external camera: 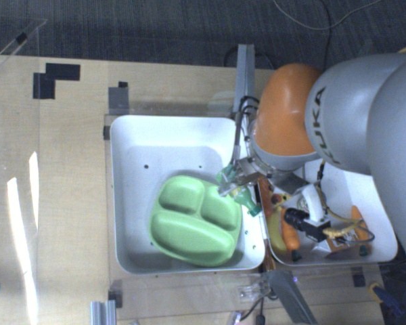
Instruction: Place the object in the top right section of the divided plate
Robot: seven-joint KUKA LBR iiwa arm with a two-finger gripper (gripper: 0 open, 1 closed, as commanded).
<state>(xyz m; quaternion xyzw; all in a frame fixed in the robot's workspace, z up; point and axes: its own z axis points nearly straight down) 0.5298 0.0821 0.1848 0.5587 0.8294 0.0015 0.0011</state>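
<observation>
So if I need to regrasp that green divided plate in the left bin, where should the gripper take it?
Probably the green divided plate's lower-left rim: it sits tilted in the left bin, with that curved edge clear of the walls. Come from above; the plate's right edge is crowded by the bin wall and the gripper.

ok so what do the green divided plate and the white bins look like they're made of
Green divided plate: probably moulded plastic, going by its rounded ridges, even colour and soft satin sheen. Left white bin: likely thin formed plastic, smooth and semi-matte with rounded corners, though coated metal can't be ruled out. Right white bin: looks the same, mostly hidden by the arm.
</observation>
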